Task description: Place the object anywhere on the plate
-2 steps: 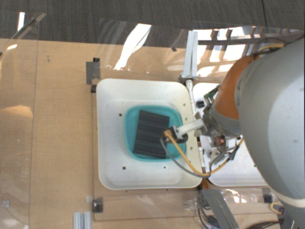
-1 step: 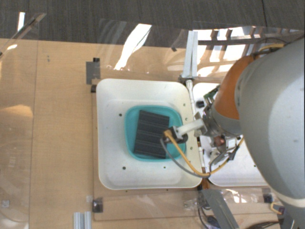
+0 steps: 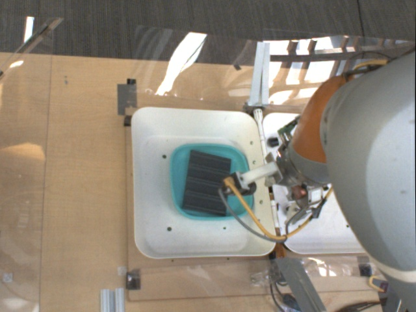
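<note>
On the bench [image 3: 78,174], the left bin [image 3: 156,233] sat just beside the right bin [image 3: 328,236]. The plate [image 3: 177,174] lay in the middle of the left bin, and the ridged block [image 3: 207,182] rested on the plate. The arm [image 3: 364,161] hung above the right bin.

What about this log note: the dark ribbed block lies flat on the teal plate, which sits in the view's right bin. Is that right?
Not quite. The camera view shows the teal plate sitting in the view's left bin, not the right one. The rest stands: the dark ribbed block lies flat on the plate.
</note>
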Robot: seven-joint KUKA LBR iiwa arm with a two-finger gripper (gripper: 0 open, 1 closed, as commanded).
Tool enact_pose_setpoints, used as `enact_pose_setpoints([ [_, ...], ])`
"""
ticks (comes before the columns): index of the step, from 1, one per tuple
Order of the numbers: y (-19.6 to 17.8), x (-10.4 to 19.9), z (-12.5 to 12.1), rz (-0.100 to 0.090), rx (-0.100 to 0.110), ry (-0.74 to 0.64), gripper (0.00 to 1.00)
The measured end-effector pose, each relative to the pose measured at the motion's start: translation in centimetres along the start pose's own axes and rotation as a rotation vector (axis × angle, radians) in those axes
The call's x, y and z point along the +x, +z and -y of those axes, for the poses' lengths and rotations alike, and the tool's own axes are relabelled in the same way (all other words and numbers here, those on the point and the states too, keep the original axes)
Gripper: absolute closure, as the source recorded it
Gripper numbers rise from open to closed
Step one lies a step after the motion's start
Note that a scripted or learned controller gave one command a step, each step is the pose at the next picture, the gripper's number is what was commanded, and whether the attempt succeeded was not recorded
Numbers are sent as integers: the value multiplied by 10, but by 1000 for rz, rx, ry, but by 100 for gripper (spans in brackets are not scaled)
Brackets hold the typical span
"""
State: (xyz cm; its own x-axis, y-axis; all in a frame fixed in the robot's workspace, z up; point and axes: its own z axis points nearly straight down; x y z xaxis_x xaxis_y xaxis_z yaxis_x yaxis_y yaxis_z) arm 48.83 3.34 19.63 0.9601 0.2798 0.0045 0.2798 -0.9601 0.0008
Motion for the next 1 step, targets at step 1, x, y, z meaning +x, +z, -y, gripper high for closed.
enact_pose_setpoints([
  [1,0,0,0,0,0,0,0],
])
